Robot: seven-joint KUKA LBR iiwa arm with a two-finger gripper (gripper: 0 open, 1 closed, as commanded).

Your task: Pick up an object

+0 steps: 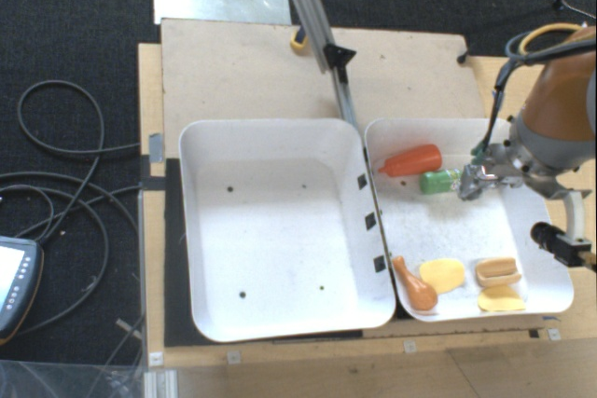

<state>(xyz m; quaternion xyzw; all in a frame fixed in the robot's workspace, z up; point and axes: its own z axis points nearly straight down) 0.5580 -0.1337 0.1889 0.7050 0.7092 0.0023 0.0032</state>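
Note:
In the right bin [550,289] lie an orange-red bottle-shaped object [410,160] and a green object [437,182] near the back. Along the front sit a chicken drumstick [415,285], a yellow disc [442,274], a hot dog bun [497,271] and a pale yellow piece [502,298]. My gripper [470,182] hangs over the right bin, right beside the green object's right end. From this angle I cannot make out how it stands.
The left bin [201,210] stands beside the right one, with a dark divider strip between them. A slanted metal pole [308,0] crosses above the back of the bench. Cables and a pendant lie on the floor at left.

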